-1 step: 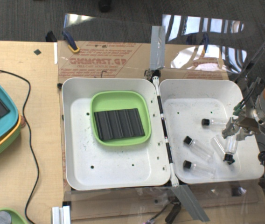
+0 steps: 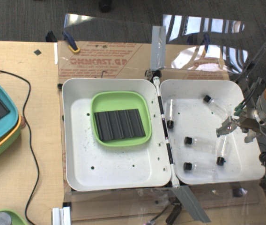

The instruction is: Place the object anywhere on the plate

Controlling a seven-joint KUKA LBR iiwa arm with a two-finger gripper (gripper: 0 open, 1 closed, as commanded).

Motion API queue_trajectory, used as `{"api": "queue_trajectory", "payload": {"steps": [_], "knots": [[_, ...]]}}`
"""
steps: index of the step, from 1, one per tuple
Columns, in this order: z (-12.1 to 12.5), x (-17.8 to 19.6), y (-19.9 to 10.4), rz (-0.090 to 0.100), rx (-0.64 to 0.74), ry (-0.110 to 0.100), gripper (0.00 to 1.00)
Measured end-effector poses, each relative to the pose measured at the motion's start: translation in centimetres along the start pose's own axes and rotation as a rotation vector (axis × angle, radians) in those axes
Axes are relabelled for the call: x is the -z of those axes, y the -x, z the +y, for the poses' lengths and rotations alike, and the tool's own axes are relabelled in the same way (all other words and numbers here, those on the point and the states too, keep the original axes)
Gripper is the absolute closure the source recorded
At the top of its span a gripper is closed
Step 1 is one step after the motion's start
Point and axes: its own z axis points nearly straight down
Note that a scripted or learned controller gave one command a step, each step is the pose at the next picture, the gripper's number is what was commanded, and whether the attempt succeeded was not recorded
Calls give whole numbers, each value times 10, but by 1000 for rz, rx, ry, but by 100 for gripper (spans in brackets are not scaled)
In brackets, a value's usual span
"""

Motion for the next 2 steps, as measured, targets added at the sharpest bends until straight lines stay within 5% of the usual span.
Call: {"api": "queue_trajectory", "payload": {"steps": [1, 2], "knots": [[6, 83, 24, 0, -228, 0, 0], [42, 122, 51, -1, -465, -1, 0]]}}
